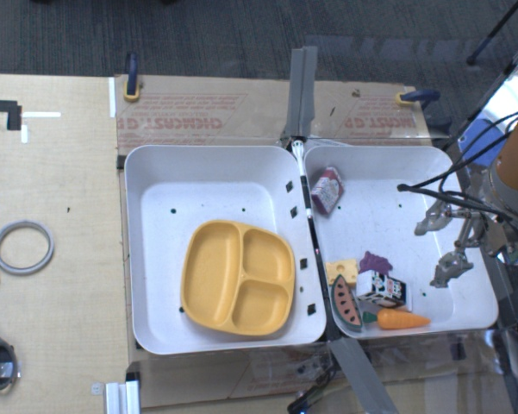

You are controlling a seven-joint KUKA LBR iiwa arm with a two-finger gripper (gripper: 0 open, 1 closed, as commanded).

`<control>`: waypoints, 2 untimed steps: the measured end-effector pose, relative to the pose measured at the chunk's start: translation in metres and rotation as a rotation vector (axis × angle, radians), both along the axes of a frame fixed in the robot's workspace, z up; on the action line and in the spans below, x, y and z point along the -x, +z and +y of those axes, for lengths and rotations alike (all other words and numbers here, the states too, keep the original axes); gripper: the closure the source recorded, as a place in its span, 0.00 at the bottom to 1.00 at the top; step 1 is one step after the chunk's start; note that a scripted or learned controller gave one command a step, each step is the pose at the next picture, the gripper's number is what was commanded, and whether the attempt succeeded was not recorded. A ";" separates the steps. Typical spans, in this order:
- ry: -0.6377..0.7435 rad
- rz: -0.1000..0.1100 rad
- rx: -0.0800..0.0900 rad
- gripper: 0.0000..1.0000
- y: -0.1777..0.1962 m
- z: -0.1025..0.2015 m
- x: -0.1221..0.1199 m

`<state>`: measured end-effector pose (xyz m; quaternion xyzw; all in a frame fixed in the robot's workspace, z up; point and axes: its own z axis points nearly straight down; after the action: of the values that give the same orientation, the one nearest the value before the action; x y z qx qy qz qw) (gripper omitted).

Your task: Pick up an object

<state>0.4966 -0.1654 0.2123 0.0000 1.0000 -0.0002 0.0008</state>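
Smooth white plastic bins (155, 257), slight sheen. Yellow divided plate (238, 276): matt plastic. Bare metal gripper (444, 244), dull shine. Bench (52, 335): pale wood grain, matt. Brown printed cardboard (207, 110) behind bins. Grey tape roll (21, 247), glossy-looking. Carrot (402, 320), watermelon slice (346, 303): smooth plastic toys.

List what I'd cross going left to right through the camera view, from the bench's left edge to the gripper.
Roll of tape → yellow divided plate → watermelon slice → orange carrot → gripper, open above the right bin.
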 end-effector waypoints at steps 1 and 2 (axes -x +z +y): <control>-0.320 -0.001 0.000 0.00 -0.013 -0.050 -0.031; -0.547 -0.002 0.000 0.00 -0.031 -0.056 -0.081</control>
<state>0.5772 -0.2218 0.1811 0.2699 0.9629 -0.0006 0.0018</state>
